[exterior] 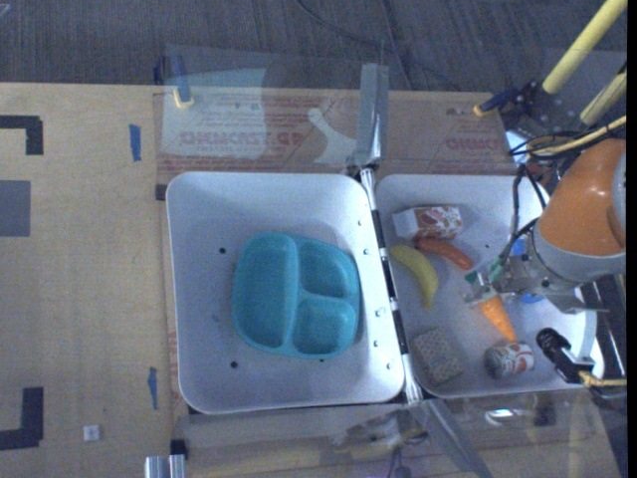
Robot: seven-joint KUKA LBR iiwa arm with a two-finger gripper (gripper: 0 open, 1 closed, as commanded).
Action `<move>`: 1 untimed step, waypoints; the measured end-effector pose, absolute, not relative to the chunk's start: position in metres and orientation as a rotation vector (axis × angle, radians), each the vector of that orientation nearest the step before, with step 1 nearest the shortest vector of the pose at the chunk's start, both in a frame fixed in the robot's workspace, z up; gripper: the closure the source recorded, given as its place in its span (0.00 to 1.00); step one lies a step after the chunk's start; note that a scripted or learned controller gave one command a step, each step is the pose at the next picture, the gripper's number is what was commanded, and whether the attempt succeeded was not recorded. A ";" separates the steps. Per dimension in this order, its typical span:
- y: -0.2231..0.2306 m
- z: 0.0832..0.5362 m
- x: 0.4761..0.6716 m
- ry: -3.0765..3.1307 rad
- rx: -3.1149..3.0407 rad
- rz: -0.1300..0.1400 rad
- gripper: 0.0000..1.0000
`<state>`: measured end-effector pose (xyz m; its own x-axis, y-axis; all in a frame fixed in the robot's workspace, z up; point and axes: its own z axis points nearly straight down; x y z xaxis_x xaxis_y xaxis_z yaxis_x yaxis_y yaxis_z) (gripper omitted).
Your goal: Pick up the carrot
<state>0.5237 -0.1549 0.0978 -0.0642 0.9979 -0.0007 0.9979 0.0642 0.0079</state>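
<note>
The carrot [497, 317] lies just below the gripper [495, 285]; finger state cannot be determined. Probably light, rigid, smooth plastic: grasp across the thick end.

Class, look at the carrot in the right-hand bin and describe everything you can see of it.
The carrot is small, orange and cone-shaped, probably a plastic toy. It lies flat on the floor of the right bin, its tip pointing toward the bin's near edge, not far from a can. Its upper end sits right under the claw; whether the claw touches or grips it cannot be told.
</note>
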 end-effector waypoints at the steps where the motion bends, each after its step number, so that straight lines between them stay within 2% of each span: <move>1: -0.078 0.216 0.547 2.402 2.023 0.001 1.00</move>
